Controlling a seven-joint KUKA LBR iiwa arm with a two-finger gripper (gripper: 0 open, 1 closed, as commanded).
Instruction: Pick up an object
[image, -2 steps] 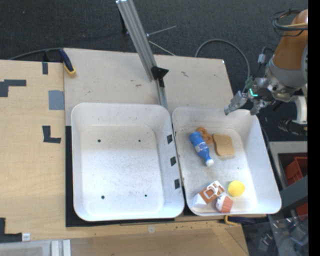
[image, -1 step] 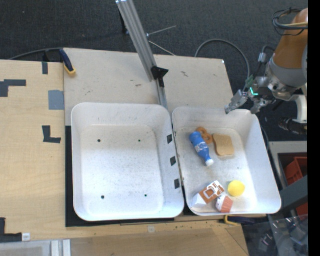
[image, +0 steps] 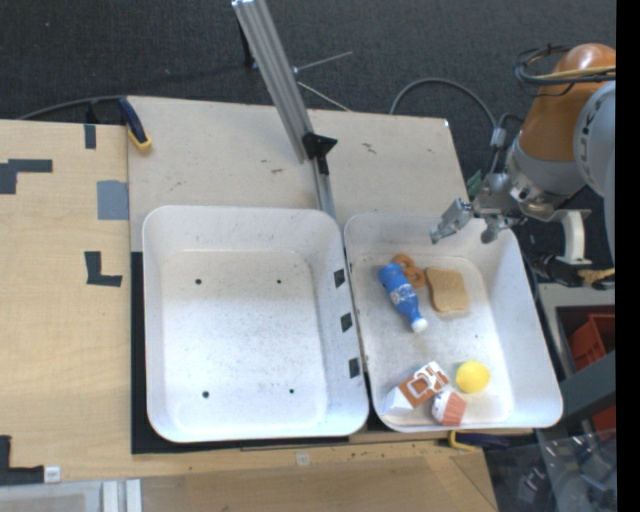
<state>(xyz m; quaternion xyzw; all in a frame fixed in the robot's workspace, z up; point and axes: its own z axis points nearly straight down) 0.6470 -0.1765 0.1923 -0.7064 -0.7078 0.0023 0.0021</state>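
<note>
From above, the gripper (image: 468, 227) hangs over the far right corner of the right bin (image: 530, 330), jaws apart and holding nothing. Below it lie a blue bottle (image: 401, 294), a bread slice (image: 448, 291), a yellow ball (image: 472, 377) and an orange-and-white carton (image: 428, 388).

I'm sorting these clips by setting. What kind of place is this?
Probably a robotics lab bench for pick-up trials: two white bins side by side, toy-like items such as a blue bottle and yellow ball, and an arm's pincer above.
</note>
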